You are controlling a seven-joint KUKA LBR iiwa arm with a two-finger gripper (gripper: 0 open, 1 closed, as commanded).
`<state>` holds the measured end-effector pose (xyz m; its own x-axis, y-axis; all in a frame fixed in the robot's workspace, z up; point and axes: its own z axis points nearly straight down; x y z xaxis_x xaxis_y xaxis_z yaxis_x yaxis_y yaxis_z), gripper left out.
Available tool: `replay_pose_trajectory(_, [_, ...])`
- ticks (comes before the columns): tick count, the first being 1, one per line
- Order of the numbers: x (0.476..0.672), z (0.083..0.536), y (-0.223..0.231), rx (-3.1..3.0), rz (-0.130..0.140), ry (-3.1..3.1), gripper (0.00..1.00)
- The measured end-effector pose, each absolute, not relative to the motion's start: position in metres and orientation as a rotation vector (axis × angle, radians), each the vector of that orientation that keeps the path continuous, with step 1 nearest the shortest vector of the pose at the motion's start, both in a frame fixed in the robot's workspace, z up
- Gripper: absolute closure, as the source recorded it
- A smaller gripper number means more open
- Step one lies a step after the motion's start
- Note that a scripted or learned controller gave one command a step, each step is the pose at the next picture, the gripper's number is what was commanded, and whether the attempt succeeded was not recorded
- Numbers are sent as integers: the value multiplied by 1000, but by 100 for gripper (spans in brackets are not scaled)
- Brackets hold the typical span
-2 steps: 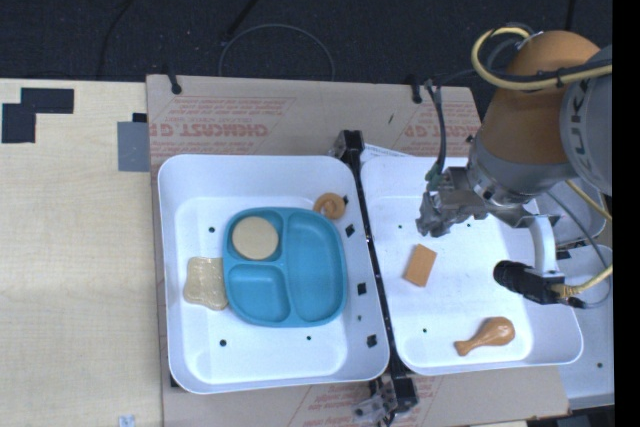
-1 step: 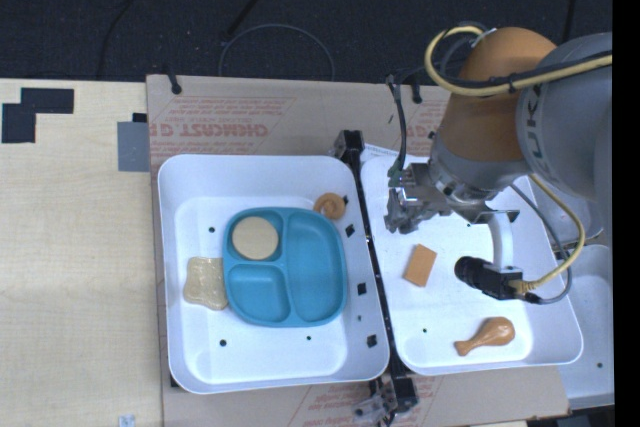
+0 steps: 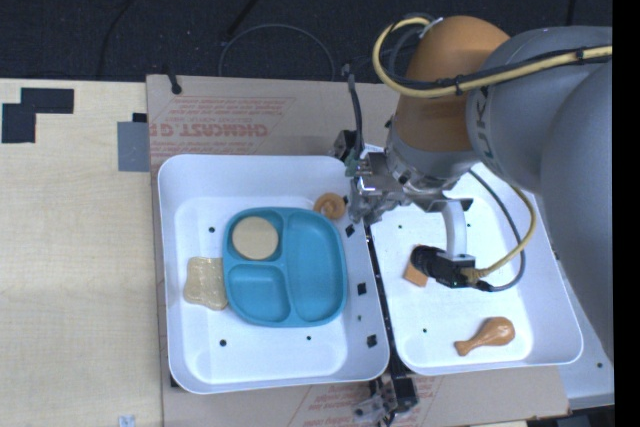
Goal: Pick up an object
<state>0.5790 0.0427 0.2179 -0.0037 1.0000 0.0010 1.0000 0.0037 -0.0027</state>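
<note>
Chicken leg (image 3: pixel 486 335) lies loose in the right bin (image 3: pixel 560 340). Gripper (image 3: pixel 362 200) hangs over the divider; finger state unreadable. Centre over one item before descending.

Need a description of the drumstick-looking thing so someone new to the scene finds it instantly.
Start at the right-hand white bin, the one under the grey arm. Look to its near edge, toward the right corner: the toy drumstick lies there alone on the bin floor. It is tan, with a fat rounded end and a thin handle pointing left, unlike the small orange wedge further up the bin.
</note>
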Motion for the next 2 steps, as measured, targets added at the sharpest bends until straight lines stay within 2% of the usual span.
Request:
replay_pose_trajectory(1, [585, 210, 90, -2217, 4, -2222, 100])
replay_pose_trajectory(2, [584, 211, 89, -2217, 5, -2223, 0])
